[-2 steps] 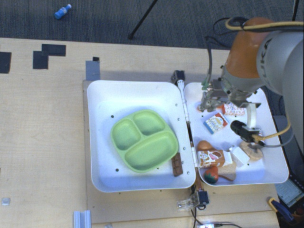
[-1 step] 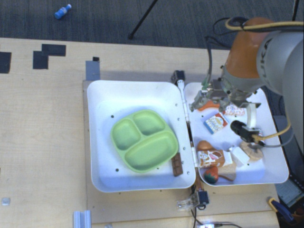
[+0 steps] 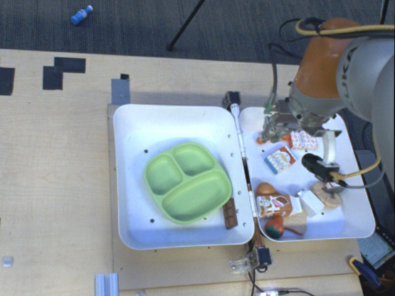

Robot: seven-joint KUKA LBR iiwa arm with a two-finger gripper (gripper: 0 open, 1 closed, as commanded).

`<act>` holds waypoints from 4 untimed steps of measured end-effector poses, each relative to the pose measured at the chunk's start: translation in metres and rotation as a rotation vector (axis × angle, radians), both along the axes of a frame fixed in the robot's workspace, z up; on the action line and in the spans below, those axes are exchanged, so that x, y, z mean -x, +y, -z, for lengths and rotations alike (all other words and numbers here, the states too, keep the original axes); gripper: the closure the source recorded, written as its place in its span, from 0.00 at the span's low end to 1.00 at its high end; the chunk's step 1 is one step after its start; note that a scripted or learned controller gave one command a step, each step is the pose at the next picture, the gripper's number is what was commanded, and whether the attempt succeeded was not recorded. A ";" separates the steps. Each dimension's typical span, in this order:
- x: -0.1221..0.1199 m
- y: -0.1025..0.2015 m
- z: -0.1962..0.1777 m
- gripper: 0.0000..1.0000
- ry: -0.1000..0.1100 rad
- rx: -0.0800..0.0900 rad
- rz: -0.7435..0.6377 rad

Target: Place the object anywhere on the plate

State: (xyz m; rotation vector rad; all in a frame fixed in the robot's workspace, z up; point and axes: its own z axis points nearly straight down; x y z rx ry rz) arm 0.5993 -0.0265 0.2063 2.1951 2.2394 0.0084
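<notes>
In the right bin (image 3: 361, 222), upper-left corner, the tool (image 3: 273, 130) sits low over the clutter, with the arm coming in from the right. Cannot tell whether the tool is released or clenched, as the wrist hides it, and nothing is visibly held.

The likely target is an orange bit (image 3: 260, 140) just beside the tool. A blue-and-white carton (image 3: 279, 160) and a red-and-white packet (image 3: 303, 142) are near it. A brown packet (image 3: 273, 205) and other small items lie toward the front of the same bin.

The green plate (image 3: 185, 184) is in the left bin (image 3: 131, 165), with all three sections bare. A brown bar (image 3: 229, 214) lies on the bin floor by its lower-right rim, not on it.

The step looks like the pick phase; the object is not yet lifted and none has reached the plate.

The next move needs a secure grip on one item, then a lift clear of the neighbours. After that comes a carry left over the wall between the bins and a release over any plate section.
</notes>
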 end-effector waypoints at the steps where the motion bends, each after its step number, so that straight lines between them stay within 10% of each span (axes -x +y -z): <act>1: 0.000 0.000 0.000 0.00 0.000 0.000 0.000; 2: -0.001 0.000 -0.011 1.00 -0.003 0.000 -0.006; 3: -0.001 0.000 -0.011 0.00 -0.003 0.000 -0.006; 4: 0.112 -0.045 0.014 0.00 0.007 -0.001 0.018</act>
